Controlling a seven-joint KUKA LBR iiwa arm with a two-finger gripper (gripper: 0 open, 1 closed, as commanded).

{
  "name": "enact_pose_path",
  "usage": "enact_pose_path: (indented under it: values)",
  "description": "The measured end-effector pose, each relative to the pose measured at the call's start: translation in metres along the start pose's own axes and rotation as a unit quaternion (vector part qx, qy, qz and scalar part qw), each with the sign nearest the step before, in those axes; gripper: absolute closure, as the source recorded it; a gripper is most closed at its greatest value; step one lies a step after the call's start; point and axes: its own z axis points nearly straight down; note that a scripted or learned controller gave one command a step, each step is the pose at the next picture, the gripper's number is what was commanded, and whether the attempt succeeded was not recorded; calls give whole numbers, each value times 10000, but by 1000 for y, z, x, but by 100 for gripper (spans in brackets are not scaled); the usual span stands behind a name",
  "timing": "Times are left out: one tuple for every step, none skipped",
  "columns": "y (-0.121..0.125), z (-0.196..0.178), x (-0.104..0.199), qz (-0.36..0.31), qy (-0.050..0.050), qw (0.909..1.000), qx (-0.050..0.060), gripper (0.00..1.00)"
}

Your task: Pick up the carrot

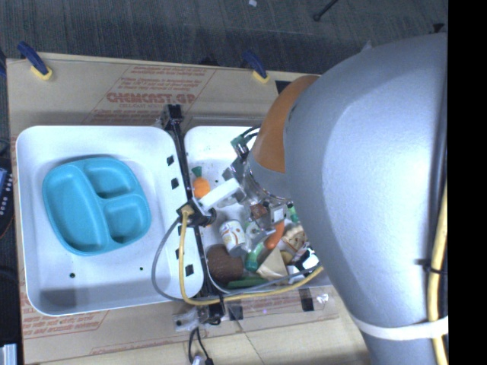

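The carrot lies unlifted in the right bin, just left of the gripper, whose grip I cannot tell.

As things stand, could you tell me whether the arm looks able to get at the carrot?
Probably yes: the end effector is already down in the right bin, and the carrot lies just left of it by the divider, its top uncovered.
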Motion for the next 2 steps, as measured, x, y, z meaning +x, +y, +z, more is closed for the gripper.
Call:
enact_pose_path:
  values:
    - [20,-1,47,540,27,9985,5,0]
    - [-6,0,14,525,6,9986,0,0]
